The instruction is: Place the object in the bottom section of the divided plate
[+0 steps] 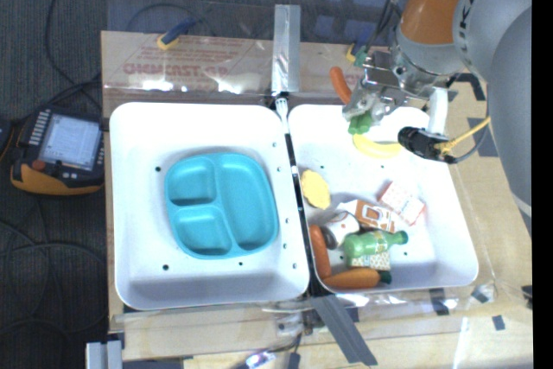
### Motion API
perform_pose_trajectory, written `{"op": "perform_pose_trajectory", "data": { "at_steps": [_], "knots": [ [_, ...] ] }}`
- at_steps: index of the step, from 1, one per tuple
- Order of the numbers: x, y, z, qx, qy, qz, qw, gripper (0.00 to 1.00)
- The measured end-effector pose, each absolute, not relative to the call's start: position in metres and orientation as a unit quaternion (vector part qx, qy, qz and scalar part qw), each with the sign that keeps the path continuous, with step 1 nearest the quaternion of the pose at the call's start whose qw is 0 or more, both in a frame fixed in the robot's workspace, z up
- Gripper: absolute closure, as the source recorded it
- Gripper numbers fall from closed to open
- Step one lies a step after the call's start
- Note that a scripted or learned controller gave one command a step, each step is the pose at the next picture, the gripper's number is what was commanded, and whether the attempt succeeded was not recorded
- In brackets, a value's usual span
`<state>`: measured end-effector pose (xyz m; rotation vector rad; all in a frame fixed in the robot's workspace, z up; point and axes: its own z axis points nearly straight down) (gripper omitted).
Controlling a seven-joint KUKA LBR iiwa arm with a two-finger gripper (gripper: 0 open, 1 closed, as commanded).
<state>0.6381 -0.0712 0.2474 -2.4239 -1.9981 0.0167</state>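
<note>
While you scan, count two white bins: the left bin [130, 212] carries one blue divided plate [220, 203]; the right bin [449, 246] has two carrots [350, 278], one banana [380, 148], one green bottle [373, 244], one yellow piece [314, 188], one red-white carton [402, 203]. The gripper [367, 110] pinches a small green object [360, 124], hard to identify, over the right bin's far corner.

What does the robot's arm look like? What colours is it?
The arm is chunky, smooth and rounded, light grey with a bright orange band above the wrist. Dark cables run over the band, and a yellow cable loops beside the wrist. The gripper is small, bare silvery metal.
</note>
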Motion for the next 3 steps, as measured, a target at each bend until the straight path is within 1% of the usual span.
{"op": "perform_pose_trajectory", "data": {
  "at_steps": [1, 2, 3],
  "knots": [
    [0.607, -0.014, 0.218, -0.761, -0.649, 0.0043, 0.002, 1.00],
    [0.560, 0.045, 0.179, -0.734, -0.679, 0.0042, 0.003, 1.00],
    [0.560, 0.045, 0.179, -0.734, -0.679, 0.0040, 0.003, 0.00]
  ]
}}
